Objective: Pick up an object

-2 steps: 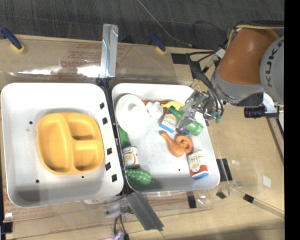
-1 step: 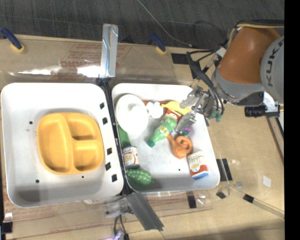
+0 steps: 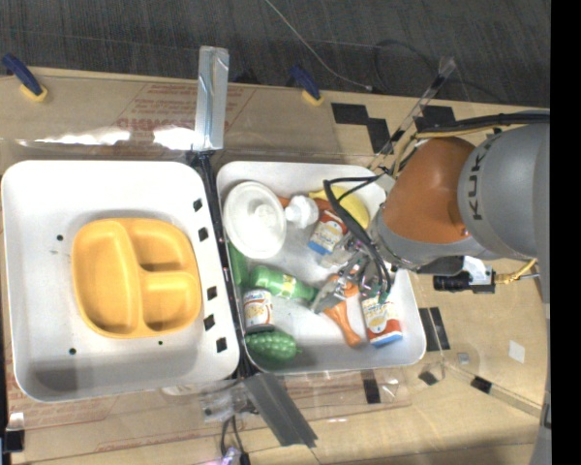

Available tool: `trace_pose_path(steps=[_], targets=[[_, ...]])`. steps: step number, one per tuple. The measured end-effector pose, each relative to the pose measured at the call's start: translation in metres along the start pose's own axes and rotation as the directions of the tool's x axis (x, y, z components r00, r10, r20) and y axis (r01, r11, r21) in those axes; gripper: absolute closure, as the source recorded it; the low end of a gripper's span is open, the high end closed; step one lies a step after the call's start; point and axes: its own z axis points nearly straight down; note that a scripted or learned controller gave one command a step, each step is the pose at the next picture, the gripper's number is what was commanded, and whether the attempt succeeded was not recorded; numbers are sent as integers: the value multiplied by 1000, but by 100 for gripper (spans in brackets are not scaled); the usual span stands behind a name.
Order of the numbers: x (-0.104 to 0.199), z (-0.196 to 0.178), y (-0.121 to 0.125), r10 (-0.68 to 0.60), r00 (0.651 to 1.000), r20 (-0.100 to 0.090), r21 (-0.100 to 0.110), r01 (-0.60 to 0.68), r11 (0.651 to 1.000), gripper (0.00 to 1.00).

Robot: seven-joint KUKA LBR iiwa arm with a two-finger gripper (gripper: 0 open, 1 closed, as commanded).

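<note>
While the grey arm [image 3: 465, 201] reaches over the right bin [image 3: 407, 342], its gripper [image 3: 353, 274] hangs low among a pile of toys, and I cannot tell how its jaws stand. A small bottle [image 3: 380, 320] lies just beside it. The left bin [image 3: 39, 192] holds a yellow tray [image 3: 136, 277].

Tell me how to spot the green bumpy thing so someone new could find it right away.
Start at the right white bin, the crowded one under the grey arm. Go to its lower left corner, below the small orange-labelled jar. The green bumpy thing lies there by the rim, the sole dark green, knobbly oval; the neighbouring green bottle is smooth.
</note>
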Motion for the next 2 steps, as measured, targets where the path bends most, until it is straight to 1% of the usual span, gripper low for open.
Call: trace_pose_path(steps=[1, 2], targets=[[-2, -12, 2, -5, 1000, 6, -1, 5, 1000, 100], [-34, -111, 11, -107, 994, 9, 0, 107, 994, 100]])
